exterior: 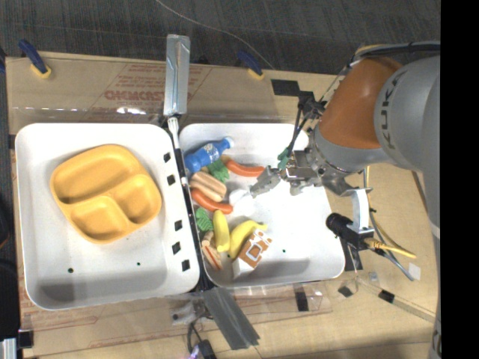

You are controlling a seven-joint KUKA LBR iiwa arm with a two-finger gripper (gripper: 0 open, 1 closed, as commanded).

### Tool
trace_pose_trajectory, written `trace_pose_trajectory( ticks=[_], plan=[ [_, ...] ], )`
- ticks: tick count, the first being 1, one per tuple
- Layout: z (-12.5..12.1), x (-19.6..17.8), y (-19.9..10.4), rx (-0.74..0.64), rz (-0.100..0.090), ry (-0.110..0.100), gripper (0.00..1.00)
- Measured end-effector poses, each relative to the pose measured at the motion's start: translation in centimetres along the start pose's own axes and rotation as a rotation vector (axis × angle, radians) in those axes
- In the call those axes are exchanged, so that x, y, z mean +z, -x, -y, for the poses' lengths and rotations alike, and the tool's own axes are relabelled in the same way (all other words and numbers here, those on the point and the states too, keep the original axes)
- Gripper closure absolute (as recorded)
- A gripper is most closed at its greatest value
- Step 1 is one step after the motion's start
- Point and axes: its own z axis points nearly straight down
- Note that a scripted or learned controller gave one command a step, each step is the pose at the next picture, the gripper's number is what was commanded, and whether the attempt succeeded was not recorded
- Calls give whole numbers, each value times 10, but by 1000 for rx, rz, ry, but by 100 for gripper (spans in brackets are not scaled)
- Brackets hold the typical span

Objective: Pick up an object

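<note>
Still early, by the look of it.
Gripper point(275, 179): over right bin point(314, 256); open or clenched, cannot tell.
Toys point(224, 208): heaped at bin's left side, none lifted.
Left: descend, grasp, raise.

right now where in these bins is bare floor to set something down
Left bin: bare strip along its near edge, below the yellow tray. Right bin: bare near-right floor, right of the banana. Crowded: the toy food along its left wall.
</note>
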Motion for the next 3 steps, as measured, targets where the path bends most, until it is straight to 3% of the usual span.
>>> trace_pose_trajectory(
  ticks=[1, 2, 3],
  plan=[
    [-101, 40, -23, -44, 0, 0, 0],
    [-28, 118, -36, -212, 0, 2, 0],
    [-29, 108, -35, -214, 1, 1, 100]
  ],
)
